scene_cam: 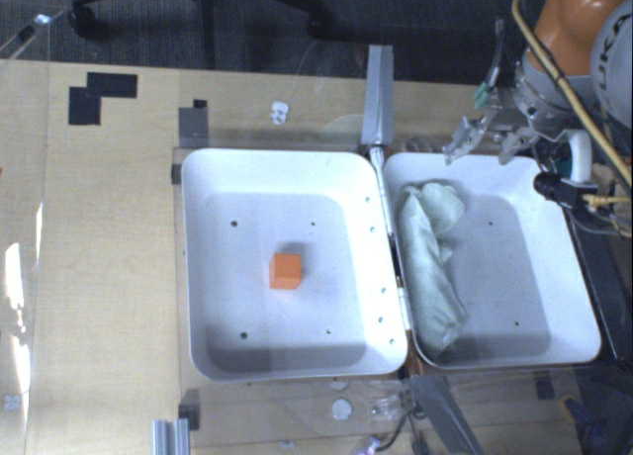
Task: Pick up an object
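A small orange cube (pixel 286 271) lies near the middle of the left bin (pixel 213 334). A crumpled pale grey cloth (pixel 432 255) stretches along the left side of the right bin (pixel 574 344), from its far edge to its near corner. My gripper (pixel 487 143) hangs above the far edge of the right bin, up and to the right of the cloth. Its two fingers (pixel 461 145) point toward the left and stand spread apart, with nothing between them.
A metal divider post (pixel 376 97) rises at the back between the two bins. Cables (pixel 554 47) loop down beside the arm at the right. Black tape marks (pixel 99 95) sit on the wooden bench at far left.
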Robot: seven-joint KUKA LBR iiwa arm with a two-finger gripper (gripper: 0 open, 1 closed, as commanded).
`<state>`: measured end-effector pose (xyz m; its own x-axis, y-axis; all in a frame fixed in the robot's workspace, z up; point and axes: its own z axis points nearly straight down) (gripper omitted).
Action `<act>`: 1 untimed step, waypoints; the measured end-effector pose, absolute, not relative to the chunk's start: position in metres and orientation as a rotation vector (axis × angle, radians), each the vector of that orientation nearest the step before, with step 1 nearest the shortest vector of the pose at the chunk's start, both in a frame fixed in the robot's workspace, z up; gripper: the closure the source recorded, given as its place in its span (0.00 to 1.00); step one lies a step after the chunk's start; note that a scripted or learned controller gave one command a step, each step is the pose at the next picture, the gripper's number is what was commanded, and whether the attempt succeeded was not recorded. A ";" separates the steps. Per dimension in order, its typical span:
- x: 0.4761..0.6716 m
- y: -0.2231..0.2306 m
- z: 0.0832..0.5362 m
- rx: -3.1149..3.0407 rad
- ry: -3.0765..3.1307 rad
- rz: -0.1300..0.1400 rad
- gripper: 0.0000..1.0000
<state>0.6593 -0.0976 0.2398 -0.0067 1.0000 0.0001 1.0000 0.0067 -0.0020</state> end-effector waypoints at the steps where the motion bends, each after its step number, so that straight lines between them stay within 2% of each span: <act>1: 0.670 -0.087 0.095 -2.414 -2.013 -0.004 0.00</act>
<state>0.6699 -0.0873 0.0945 0.1799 0.9837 0.0009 0.9837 -0.1799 0.0031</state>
